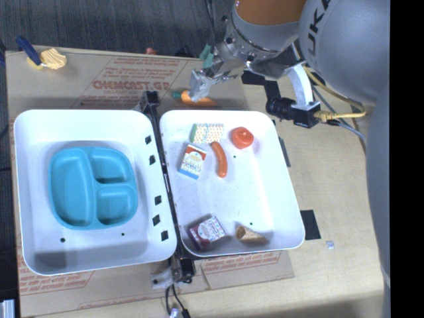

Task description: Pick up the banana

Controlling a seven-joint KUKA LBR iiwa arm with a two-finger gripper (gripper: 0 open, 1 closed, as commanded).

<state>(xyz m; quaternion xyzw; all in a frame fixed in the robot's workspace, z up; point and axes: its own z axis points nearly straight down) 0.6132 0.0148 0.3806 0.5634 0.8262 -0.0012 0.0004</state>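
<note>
Behind the right bin (286,204), over the cardboard, the gripper (201,83) is hanging just above a small orange carrot-like toy (197,99). Nothing is showing in its grasp, and whether the claw is wide or narrow I cannot tell from this angle. The grey arm (344,25) with its orange band is reaching in from the right.

The banana is hard to pin down: a pale yellow item (53,59) is lying at the far back-left of the bench, next to a blue-handled thing (28,48), and that is possibly the banana. It is sitting outside both bins, well apart from the gripper.

The right bin is holding a checkered box (208,133), a red round toy (242,137), an orange sausage-shaped piece (220,159), a small carton (193,161), a dark packet (207,232) and a tan wedge (250,233) near the front rim. The left bin (26,177) is carrying a blue divided tray (93,185), lying flat.
</note>
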